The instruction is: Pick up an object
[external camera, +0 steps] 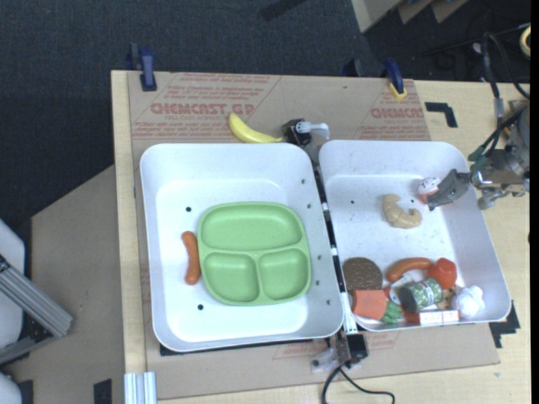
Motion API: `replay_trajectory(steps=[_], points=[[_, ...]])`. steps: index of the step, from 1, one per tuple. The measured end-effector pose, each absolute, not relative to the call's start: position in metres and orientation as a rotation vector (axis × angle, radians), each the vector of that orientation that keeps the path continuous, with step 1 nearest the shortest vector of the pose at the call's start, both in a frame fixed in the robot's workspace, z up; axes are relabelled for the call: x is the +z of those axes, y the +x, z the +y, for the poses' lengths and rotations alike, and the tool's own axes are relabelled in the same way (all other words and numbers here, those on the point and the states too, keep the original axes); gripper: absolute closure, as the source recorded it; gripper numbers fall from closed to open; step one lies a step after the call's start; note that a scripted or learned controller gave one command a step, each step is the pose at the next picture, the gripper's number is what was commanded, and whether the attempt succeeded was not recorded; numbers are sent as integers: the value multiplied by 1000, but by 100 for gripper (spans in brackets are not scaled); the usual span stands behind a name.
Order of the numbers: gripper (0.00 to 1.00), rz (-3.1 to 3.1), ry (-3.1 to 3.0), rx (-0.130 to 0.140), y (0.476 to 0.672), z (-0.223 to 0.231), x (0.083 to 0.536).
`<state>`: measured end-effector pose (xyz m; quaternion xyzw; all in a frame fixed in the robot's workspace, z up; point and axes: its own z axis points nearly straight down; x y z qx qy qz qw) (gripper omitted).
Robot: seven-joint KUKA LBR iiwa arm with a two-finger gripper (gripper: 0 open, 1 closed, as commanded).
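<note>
Scanning from the left bin point(160, 225), you see a green tray point(253, 252) beside a sausage point(191, 257). In the right bin point(472, 225), a tan pastry point(401, 211) lies alone, away from the front clutter, so it looks easiest to take. Near the right rim, your tool point(444, 190) hangs; whether it is clenched, you cannot tell.

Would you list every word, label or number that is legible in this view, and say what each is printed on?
"CHEMCAST GP": red print, repeated across the brown board behind the two bins, partly blurred.
Label on the packet in the right bin: too small to read.
</note>
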<state>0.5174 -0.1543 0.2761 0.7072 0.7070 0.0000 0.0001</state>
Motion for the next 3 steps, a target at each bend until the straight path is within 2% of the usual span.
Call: replay_trajectory(steps=[1,2,3], points=[[0,2228,2222,-3,569,-143,204],[0,2228,2223,-5,606,-139,114],[0,2226,2224,-5,613,-143,82]])
